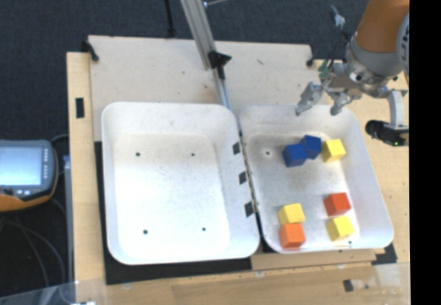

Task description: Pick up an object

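From the camera view we look down on 2 shallow white bins side by side on a bench. We take the right bin (368, 180) as our landmark. The left bin (117, 159) touches it along its left wall.

The gripper (320, 102) hangs above the right bin's far rim, near its far right corner. Its 2 fingers (304, 102) are spread apart and point down, with nothing between them. The grey arm with its orange band (382, 18) rises away beyond the bin's far right corner.

Inside the right bin we see 7 small blocks. 2 blue blocks (301, 151) sit touching each other near its middle, toward the far side. A yellow block (333, 150) lies just beside them, toward the right wall. A red block (336, 204) lies closer to the near rim, with another yellow block (340, 227) just in front of it. A third yellow block (291, 214) touches an orange block (292, 234) near the near left corner.
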